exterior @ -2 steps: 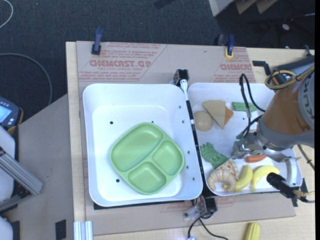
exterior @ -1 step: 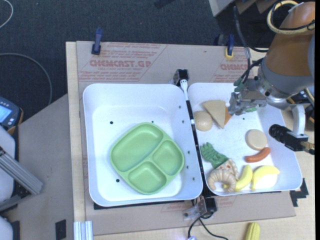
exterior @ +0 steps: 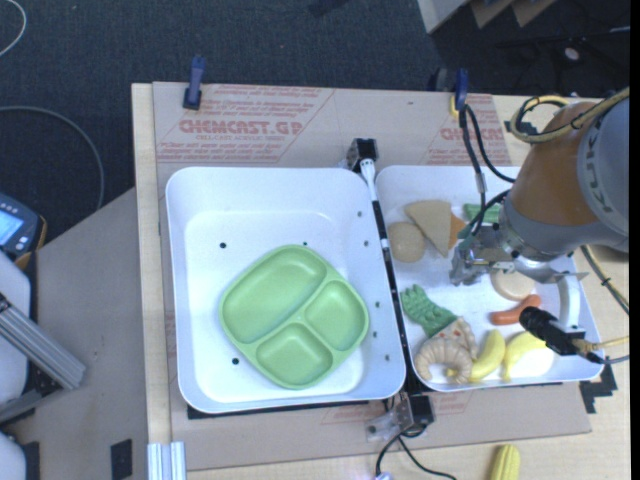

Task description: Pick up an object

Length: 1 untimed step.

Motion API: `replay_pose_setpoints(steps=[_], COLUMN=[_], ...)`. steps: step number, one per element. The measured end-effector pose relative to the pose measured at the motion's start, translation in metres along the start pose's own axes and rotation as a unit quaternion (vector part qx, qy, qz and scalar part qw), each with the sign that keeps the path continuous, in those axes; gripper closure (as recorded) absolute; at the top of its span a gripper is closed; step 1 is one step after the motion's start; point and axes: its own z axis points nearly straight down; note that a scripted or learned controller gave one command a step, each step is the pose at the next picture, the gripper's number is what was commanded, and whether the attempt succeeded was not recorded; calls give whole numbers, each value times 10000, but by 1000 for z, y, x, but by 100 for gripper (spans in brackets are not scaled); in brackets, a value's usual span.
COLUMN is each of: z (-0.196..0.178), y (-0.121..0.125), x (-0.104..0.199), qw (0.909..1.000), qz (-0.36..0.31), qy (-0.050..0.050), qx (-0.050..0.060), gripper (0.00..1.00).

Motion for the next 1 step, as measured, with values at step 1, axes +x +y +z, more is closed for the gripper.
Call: replay_pose_setpoints(steps=[1], z=[42], y=[-19], x=[10], qw=[10000], qz=[-13], qy=[3], qx=[-27], gripper=[100])
